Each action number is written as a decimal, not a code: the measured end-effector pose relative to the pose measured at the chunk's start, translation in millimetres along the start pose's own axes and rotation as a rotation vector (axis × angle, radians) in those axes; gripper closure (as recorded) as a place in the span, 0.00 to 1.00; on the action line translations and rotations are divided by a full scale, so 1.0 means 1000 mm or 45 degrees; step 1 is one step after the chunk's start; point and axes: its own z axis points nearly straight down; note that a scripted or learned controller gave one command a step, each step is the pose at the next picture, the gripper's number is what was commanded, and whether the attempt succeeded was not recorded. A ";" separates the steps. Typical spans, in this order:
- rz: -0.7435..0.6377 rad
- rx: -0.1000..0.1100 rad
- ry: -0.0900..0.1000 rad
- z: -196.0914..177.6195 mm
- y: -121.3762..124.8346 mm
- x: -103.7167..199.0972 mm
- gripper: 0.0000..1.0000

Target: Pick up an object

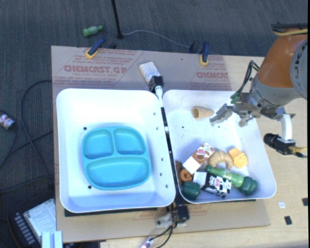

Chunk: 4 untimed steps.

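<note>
The grey two-finger claw (231,115) hung spread open, grasping nothing, just right of a tan cone (202,111); far left, brown board (88,70) read "CHEMCAST GP".

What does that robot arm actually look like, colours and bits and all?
The arm is a thick rounded body, grey with a broad orange band above the wrist. At its end sits a small grey metal gripper with two slim fingers and a touch of green at its base. A dark cable loops along the wrist, and a white bracket with a black knob hangs off its lower side.
</note>
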 end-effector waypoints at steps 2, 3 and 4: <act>0.002 -0.012 -0.005 0.098 -0.070 0.055 0.00; 0.001 -0.008 -0.001 0.099 -0.024 0.041 0.00; 0.001 -0.005 -0.003 -0.028 0.006 0.018 0.00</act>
